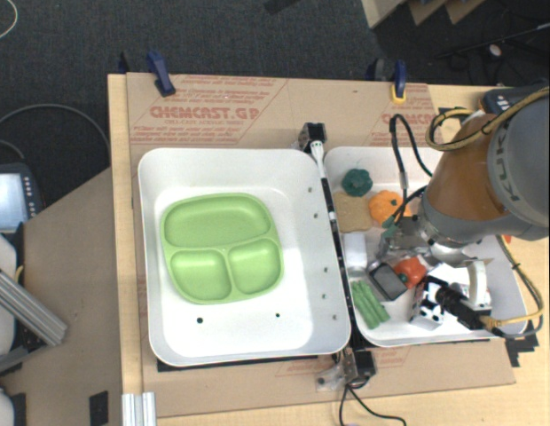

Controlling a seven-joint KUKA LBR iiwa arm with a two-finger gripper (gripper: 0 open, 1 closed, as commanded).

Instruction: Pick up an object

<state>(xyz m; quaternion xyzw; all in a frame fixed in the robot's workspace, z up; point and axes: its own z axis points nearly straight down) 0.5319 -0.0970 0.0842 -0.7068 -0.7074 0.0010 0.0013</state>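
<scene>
Objects for picking lie clustered in the right bin (514,322): a teal piece (356,182) at twelve o'clock, an orange ball (382,206) just below it, a green block (369,303) at seven o'clock and a red-and-dark item (397,276) at the centre. The gripper (401,248) hangs low over that central item, seemingly in the descent-and-grasp step; whether it is clenched or released cannot be told. Next comes closing on one object and lifting it clear of its neighbours.

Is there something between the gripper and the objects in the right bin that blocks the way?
Nothing visible blocks it. The gripper is already low in the right bin, among the red object, the dark block and the green piece. The arm hides what lies directly beneath it.
</scene>
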